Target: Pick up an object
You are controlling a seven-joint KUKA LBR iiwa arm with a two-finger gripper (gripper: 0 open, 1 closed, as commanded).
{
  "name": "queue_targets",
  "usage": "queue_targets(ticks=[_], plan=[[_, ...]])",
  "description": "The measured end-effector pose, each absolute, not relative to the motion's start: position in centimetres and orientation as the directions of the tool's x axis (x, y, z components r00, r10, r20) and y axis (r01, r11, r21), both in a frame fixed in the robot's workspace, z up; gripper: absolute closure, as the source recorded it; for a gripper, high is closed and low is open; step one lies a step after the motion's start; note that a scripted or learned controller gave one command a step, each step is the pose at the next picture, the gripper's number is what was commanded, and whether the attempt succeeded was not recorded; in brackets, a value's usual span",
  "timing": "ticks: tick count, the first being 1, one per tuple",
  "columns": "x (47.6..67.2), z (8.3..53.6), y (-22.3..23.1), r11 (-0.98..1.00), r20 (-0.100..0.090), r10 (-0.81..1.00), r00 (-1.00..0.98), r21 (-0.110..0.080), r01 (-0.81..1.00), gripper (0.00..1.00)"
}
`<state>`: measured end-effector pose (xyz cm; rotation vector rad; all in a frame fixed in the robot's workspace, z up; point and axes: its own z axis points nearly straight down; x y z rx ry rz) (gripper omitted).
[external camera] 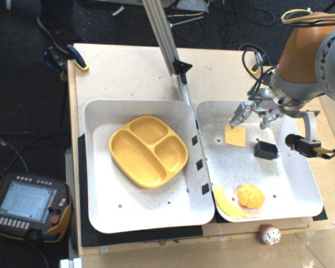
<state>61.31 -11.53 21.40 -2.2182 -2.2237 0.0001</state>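
While the end effector (250,115) is held with its fingers spread wide and nothing between them, a yellow square block (235,135) is seen just below it in the right bin (301,191). A straight descent, centred over the block, would likely serve best.

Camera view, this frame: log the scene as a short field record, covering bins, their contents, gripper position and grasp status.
left bin: holds a yellow divided plate
right bin: holds a pale yellow square, a small black block, a banana and an orange crinkled lump
gripper: over the right bin's far side, above and just behind the pale yellow square
grasp status: nothing seen between the fingers
fingers: spread
outside bins: a small speckled ball on the bench's near edge
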Motion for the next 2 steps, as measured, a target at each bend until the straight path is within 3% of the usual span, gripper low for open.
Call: queue_targets(ticks=[1, 2], plan=[[61.3, 21.4, -11.5, 0.002, 0.000, 1.000, -0.002, 0.000, 1.000, 0.00], [61.1, 15.4, -10.7, 0.002, 0.001, 1.000, -0.002, -0.006, 1.000, 0.00]])
